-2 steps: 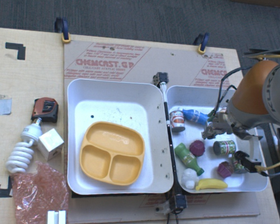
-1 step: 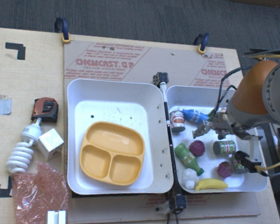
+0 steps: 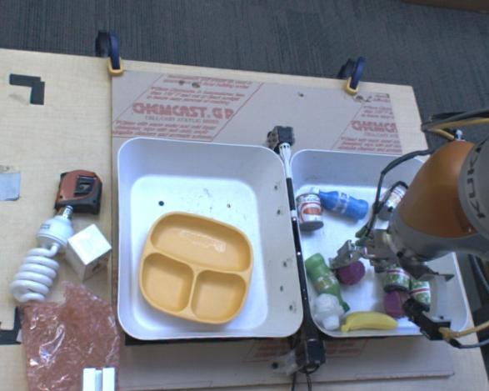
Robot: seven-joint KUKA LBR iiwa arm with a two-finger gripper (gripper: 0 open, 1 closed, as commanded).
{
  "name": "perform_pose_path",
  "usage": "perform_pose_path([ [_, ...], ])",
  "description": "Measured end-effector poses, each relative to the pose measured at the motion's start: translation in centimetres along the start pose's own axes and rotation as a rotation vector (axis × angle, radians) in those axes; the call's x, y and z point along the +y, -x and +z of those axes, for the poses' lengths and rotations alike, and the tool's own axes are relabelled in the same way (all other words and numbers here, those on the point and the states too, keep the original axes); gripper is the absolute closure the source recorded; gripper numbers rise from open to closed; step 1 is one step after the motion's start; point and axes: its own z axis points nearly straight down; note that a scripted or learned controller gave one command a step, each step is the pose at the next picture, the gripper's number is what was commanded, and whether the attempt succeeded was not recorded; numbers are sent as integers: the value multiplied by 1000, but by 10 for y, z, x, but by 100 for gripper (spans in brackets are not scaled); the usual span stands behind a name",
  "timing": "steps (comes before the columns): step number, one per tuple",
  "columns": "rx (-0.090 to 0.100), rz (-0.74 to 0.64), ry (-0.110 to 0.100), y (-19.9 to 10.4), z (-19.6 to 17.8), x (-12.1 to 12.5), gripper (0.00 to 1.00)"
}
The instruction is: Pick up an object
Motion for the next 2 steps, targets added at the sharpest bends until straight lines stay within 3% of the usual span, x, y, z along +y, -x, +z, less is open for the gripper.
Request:
perform_pose_path([
  [1,-1,2,3,1,-10,1,100],
  [2,-1,-1,1,-33,-100,-40,100],
])
